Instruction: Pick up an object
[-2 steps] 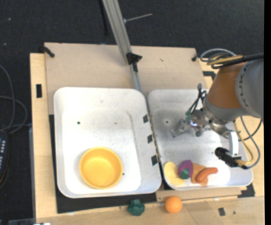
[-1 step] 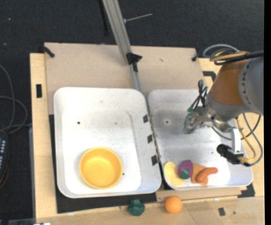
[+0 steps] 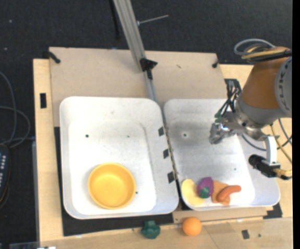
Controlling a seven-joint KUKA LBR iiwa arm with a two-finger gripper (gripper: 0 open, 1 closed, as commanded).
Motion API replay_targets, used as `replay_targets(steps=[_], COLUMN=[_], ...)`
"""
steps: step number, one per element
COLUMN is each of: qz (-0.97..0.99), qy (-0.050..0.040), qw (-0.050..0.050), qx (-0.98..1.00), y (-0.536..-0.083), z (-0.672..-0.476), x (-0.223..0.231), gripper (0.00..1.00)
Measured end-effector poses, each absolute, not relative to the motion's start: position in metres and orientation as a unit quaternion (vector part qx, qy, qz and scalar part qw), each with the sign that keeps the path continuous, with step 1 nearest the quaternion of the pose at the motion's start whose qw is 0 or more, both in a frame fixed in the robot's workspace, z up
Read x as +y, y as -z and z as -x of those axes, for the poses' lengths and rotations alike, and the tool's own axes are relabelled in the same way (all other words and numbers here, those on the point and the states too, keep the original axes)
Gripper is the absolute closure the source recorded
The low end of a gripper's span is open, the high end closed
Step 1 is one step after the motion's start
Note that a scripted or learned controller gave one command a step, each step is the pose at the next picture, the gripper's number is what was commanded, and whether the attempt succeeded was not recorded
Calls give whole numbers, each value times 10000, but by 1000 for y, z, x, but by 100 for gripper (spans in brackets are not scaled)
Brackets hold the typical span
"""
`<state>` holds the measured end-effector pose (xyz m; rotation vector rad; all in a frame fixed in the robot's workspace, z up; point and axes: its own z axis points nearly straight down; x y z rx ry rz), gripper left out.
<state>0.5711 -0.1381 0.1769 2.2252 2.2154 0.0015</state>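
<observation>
Two shallow white bins are set side by side on a bench. The left bin (image 3: pixel 77 118) holds a yellow bowl (image 3: pixel 111 185) near its front edge. In the right bin (image 3: pixel 191 118), a cluster is gathered at the front edge: a pale yellow piece (image 3: pixel 188 189), a purple and green toy vegetable (image 3: pixel 205 187) and an orange carrot-shaped toy (image 3: pixel 226 192), lying close together and touching. The gripper (image 3: pixel 216 133) is seen over the middle of the right bin, well apart from that cluster; nothing is seen between its tips, and whether it is spread or pressed together cannot be told. An orange ball (image 3: pixel 192 226) and a small green object (image 3: pixel 150 230) lie on the bench in front of the bins.
</observation>
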Motion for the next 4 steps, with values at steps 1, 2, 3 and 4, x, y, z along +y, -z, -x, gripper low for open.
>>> replay_targets(steps=[1,2,3,4], qz=[-7060,-7059,-7049,-7041], qy=[-24,-15,-4,-19], qw=[41,23,5,9], qx=[7082,7083,7093,7101], y=[-241,-272,-255,-263], z=[-576,-577,-583,-587], x=[-142,-144,-93,-37], gripper=[100,100,100,100])
